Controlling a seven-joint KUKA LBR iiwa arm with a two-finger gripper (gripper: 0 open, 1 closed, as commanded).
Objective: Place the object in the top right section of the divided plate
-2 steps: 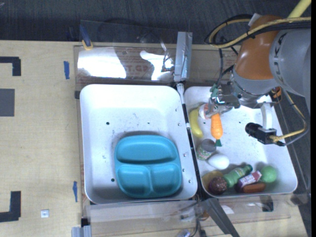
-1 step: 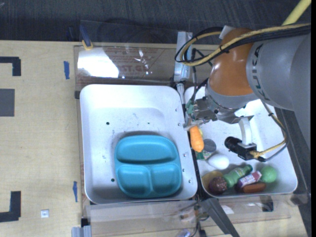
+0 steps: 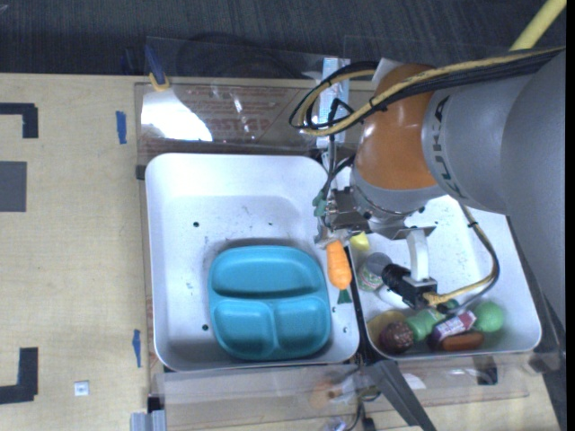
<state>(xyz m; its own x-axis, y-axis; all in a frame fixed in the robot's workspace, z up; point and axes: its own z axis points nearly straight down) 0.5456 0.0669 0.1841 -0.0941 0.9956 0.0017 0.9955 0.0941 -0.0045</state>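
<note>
The orange carrot-shaped object (image 3: 339, 265) hangs upright at the centre of the frame, over the rim between the two bins, just right of the divided plate. Nearest you, at the lower right, you see a heap of toy foods (image 3: 440, 323) in the right bin (image 3: 517, 285). The teal divided plate (image 3: 268, 300) lies in the lower part of the left bin (image 3: 180, 205). Higher up, the gripper (image 3: 336, 239) points down, pinching the top of the object. Beyond it, the orange-banded arm (image 3: 449, 124) fills the upper right.
</note>
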